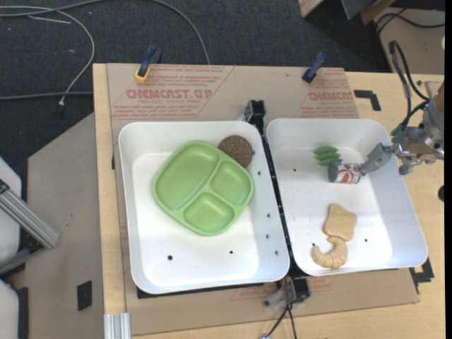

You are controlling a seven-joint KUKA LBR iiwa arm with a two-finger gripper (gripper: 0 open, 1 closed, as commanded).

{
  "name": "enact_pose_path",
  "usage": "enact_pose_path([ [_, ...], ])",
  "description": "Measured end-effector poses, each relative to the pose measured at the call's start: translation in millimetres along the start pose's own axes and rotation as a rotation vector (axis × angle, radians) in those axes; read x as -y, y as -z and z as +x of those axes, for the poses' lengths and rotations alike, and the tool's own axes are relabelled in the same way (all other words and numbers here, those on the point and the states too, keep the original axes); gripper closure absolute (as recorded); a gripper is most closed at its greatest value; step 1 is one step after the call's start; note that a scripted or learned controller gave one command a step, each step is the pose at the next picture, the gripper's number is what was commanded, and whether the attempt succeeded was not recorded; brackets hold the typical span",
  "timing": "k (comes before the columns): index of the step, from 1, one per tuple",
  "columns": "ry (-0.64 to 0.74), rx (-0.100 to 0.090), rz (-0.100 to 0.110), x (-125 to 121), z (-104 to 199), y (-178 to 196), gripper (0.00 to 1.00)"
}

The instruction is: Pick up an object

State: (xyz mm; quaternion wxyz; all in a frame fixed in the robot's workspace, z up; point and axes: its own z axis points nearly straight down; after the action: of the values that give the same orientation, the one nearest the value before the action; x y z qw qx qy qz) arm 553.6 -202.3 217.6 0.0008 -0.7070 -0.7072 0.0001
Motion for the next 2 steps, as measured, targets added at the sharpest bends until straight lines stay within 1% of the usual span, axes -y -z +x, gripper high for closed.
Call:
enact_pose_path([
  [1,0.000,-0.003,0.006,-4.1,6.6,-60.5,0.00],
  [2,-0.001,-0.002,0.005,-2.0,7.9,-103.1,0.00],
])
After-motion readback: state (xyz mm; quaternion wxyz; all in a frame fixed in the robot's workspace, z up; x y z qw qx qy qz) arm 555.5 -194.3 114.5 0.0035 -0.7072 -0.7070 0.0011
